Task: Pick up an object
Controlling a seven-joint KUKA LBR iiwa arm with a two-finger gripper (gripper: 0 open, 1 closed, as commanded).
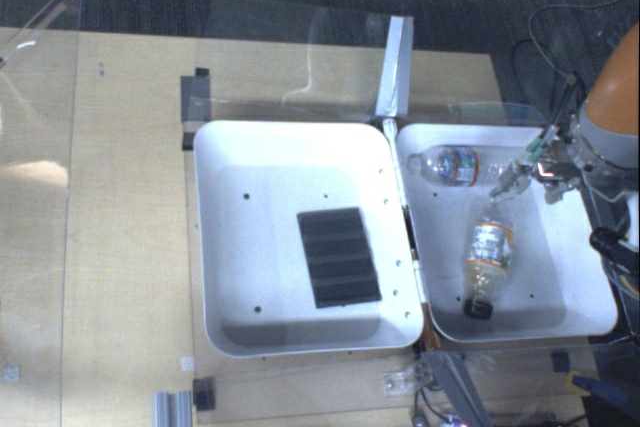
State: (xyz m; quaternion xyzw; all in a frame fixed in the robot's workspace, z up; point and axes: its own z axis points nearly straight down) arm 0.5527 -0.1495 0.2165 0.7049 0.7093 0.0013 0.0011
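Black-capped bottle point(487, 260) lies nearest; clear bottle point(455, 165) behind — tool point(530, 170) blurred, its grip state unreadable.

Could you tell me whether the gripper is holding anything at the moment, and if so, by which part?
Nothing is held. The gripper hovers in the right bin, between the two plastic bottles, with nothing between its fingers.

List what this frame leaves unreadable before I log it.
- Gripper: small and blurred at the right bin's upper edge; finger state unreadable.
- Arm: cut off by the right frame edge.
- Bottle labels: clear bottle and capped bottle too small to read.
- Dark ridged pad in the left bin: material unclear.
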